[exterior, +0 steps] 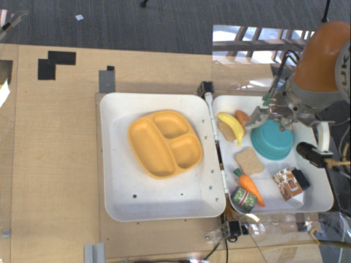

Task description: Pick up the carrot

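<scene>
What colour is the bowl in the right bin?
Teal; the bowl shows clearly in the camera view.

One fixed camera looks down on the bench (49, 163) from above, at a slant rather than straight overhead, so the dark floor (164, 10) beyond the bench fills the top strip of the frame. It stands far enough off to take in both white bins whole: the left bin (118, 201) sits at the centre of the frame, the right bin (323, 201) at the right, running close to the frame's right side. The arm (323, 59) enters from the upper right of the frame, nearer the lens than the bins and so looming large. The bench's bare wooden top fills the left third.
</scene>
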